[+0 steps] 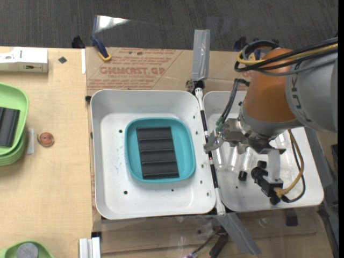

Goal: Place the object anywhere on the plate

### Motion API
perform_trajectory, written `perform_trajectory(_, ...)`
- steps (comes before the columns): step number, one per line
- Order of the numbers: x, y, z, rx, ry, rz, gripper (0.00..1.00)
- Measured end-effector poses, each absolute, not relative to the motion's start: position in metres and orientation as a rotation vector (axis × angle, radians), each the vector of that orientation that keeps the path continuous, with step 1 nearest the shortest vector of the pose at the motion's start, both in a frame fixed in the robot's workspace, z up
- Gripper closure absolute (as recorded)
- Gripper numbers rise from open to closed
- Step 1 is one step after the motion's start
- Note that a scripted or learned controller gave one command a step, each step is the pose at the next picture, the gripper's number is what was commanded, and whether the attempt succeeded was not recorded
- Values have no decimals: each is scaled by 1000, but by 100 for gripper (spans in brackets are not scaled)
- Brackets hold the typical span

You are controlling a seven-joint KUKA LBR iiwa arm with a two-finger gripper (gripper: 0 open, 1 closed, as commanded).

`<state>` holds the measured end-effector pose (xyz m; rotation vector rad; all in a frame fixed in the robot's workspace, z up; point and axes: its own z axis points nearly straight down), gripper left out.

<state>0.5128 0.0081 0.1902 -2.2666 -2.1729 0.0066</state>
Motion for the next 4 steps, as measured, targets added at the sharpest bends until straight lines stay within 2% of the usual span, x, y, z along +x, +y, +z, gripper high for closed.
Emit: perform_trajectory(4, 513, 8, 190, -2266, -2173, 7, 0)
